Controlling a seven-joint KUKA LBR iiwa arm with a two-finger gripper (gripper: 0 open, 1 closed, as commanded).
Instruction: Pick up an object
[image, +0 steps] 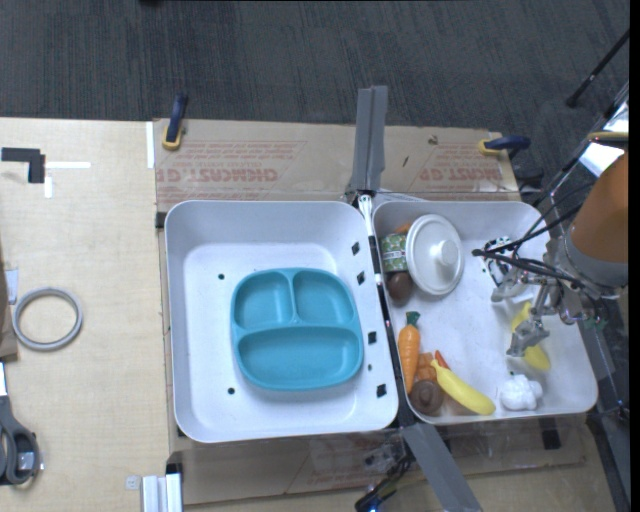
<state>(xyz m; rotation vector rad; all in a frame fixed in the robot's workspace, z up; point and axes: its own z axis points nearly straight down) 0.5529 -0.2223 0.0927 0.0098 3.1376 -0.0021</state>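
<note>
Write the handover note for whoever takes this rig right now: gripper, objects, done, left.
Gripper: low over the right white bin, at its right side, above a small yellow object; finger state unclear, nothing visibly held.
Right bin: round white lid, orange toy carrot, yellow toy banana, white crumpled ball, brown round pieces by the divider.
Left white bin: teal three-section plate.
Done: no pick confirmed.
Left: grasp one object and lift it.

Single fixed camera, mounted above the bench (80, 200), looking down at a slant. Both white bins (190, 300) are framed side by side. The arm (600, 230) enters from the right.
</note>
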